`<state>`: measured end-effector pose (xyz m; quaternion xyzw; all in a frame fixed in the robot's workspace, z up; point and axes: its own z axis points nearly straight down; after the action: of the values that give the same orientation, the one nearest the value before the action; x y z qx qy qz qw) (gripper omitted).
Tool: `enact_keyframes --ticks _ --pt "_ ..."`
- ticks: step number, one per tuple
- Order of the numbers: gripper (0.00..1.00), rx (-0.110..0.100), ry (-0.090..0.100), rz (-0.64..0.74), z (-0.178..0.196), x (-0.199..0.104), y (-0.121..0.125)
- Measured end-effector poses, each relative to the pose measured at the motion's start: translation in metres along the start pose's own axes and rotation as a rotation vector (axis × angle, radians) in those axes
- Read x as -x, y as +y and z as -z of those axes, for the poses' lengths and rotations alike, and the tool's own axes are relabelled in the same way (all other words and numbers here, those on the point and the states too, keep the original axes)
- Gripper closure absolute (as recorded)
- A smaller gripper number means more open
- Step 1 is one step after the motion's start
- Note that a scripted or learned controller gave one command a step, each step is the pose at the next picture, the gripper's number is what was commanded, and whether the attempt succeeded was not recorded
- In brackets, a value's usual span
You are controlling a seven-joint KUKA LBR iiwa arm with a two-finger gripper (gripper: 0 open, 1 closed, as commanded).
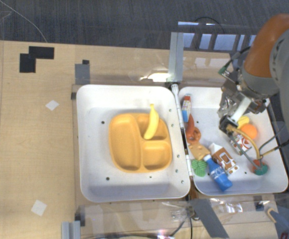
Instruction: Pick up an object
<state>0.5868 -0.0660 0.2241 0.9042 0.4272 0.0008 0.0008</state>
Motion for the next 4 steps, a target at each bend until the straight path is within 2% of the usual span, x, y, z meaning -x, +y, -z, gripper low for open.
enact_keyframes --ticks 1,2,3,4 --pt "1.0 0.0 -0.001 0.008 0.009 -0.002 0.0" --pt "1.0 -0.005 -0.004 0.185 -0.065 0.064 -0.002" --pt "1.0 -0.006 -0.005 0.248 -0.129 0.144 0.008" --pt "0.0 -0.003 0.0 0.254 -0.127 0.139 0.008"
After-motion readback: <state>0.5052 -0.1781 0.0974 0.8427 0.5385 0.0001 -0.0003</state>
